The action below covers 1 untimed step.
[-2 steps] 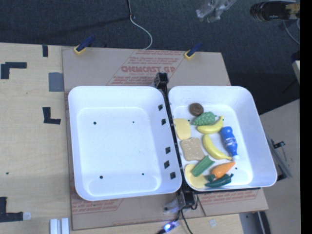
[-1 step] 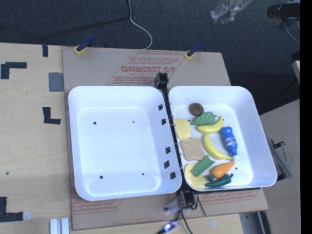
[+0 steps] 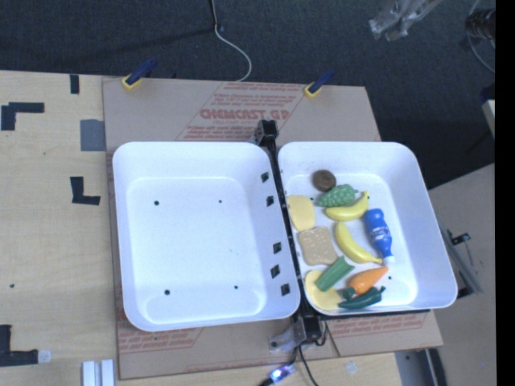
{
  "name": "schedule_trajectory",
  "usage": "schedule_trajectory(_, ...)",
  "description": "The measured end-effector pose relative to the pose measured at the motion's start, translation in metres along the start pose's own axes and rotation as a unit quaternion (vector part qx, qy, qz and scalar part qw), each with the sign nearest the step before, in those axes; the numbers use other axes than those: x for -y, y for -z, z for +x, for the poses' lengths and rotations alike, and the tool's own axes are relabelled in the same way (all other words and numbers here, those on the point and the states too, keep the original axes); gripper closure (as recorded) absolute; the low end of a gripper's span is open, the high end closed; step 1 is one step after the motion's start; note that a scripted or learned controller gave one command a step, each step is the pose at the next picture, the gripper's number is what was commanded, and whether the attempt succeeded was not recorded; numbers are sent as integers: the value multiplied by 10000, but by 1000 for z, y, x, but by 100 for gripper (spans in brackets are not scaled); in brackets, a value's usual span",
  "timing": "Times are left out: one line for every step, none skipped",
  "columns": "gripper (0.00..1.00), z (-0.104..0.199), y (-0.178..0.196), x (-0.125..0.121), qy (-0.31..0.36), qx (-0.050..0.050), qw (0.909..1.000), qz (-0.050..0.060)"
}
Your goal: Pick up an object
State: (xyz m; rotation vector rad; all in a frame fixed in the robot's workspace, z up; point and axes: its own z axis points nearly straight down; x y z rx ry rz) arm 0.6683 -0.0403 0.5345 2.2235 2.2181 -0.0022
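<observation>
At the top right corner of the view, the gripper [image 3: 400,13] hangs high over the dark floor, well apart from the bench; it is too blurred to tell how it is set, and nothing shows in it. Down and to the left of it sit two white bins side by side. The left bin [image 3: 193,240] shows bare white. The right bin [image 3: 402,175] holds a crowd of toy foods along its left half. Any pick means travelling down-left. The likeliest target, a yellow banana [image 3: 354,244], lies near the middle, its long axis slanting from upper left to lower right. Just beside it, a blue bottle [image 3: 378,232] lies nearly parallel, cap toward the far wall.
</observation>
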Motion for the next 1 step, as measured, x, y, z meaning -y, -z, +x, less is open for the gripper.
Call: schedule_trajectory(100, -30, 0, 0, 2, 0, 10000, 1)
